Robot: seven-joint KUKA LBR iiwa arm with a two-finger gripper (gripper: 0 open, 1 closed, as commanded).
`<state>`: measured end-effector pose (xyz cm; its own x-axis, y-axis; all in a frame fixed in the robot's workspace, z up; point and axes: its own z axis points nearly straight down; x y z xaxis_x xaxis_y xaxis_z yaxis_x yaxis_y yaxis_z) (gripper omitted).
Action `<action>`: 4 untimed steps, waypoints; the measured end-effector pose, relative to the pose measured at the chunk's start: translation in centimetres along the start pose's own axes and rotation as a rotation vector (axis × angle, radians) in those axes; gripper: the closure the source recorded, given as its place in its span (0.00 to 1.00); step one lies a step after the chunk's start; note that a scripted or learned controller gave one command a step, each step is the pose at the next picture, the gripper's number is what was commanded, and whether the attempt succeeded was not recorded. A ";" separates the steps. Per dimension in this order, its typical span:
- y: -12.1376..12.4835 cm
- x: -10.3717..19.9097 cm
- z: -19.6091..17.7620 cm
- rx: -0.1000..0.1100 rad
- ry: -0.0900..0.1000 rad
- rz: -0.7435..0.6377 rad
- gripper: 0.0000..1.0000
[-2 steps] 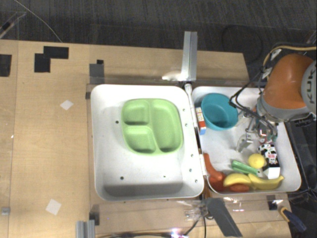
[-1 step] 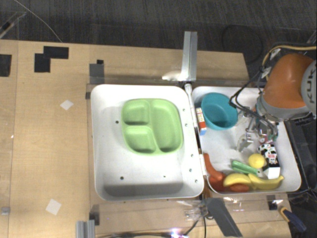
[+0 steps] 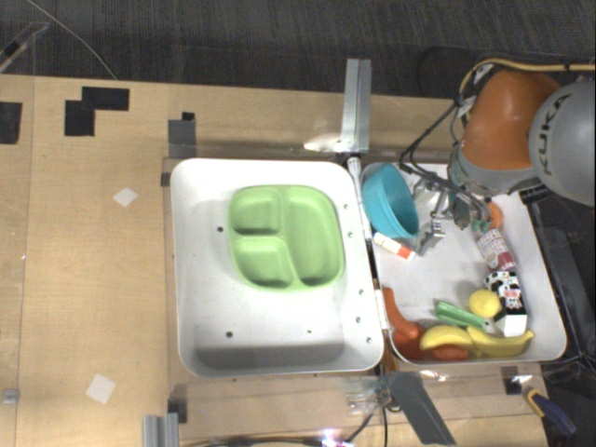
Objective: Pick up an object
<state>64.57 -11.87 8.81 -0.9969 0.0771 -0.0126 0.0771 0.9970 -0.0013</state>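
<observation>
One desk [image 3: 84,277] carries two white bins side by side, and the green plate [image 3: 284,236] serves as the landmark here. The left bin [image 3: 200,333] holds that one plate, which has three sections. One grey arm [image 3: 521,128] with an orange band reaches over the right bin [image 3: 545,277], to the right of the plate. Its gripper [image 3: 445,220] hangs above the bin floor with nothing between the jaws; whether they are open or closed cannot be told. One blue bowl [image 3: 389,201] lies tilted just right of the plate. Farther right and lower lie one banana [image 3: 484,343], one lemon [image 3: 484,303], one red pepper [image 3: 402,319], one bottle [image 3: 491,247] and one marker [image 3: 392,245].
</observation>
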 end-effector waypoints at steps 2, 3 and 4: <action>-1.3 7.1 -2.2 0.000 0.007 0.257 0.00; 1.8 9.0 -0.3 0.002 -0.003 0.386 0.00; 2.6 9.0 -0.3 -0.001 -0.002 0.618 0.00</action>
<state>55.84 -8.56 8.98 -0.7678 0.6406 -0.0125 0.6406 0.7679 0.0079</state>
